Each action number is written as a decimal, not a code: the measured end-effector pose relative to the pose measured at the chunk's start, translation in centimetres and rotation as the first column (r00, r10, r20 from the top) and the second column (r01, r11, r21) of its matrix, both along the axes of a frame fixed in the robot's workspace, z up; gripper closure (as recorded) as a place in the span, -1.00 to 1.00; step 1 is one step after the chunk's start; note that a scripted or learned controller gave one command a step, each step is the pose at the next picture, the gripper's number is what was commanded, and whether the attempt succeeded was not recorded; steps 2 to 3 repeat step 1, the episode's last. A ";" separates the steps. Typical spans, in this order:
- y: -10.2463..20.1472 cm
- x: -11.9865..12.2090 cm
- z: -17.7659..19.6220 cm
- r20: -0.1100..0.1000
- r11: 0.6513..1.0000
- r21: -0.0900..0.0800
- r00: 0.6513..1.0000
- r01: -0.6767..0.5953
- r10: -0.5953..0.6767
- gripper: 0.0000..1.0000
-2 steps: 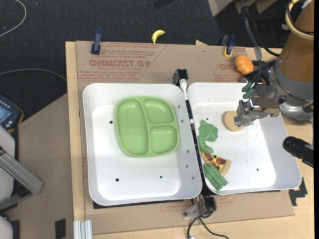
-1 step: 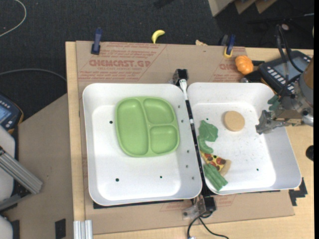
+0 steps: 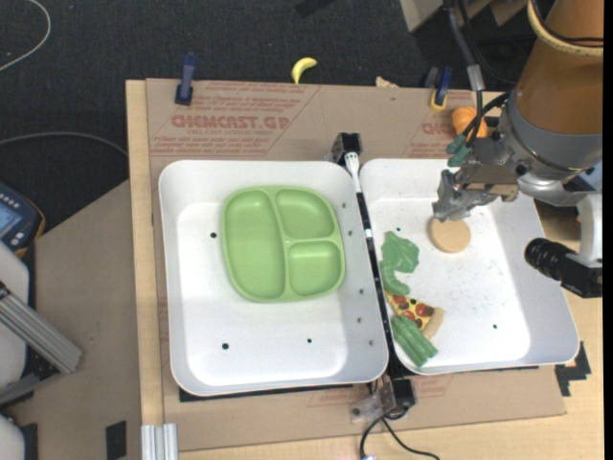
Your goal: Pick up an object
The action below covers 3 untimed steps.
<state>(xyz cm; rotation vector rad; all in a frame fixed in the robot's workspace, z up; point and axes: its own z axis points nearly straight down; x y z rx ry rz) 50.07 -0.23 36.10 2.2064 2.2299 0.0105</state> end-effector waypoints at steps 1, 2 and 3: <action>11.4 -0.9 6.1 0.001 1.000 0.004 1.000 -0.004 0.004 1.00; 11.4 -0.9 6.1 0.001 1.000 0.004 1.000 -0.004 0.004 1.00; 11.4 -0.9 6.1 0.001 1.000 0.004 1.000 -0.004 0.004 1.00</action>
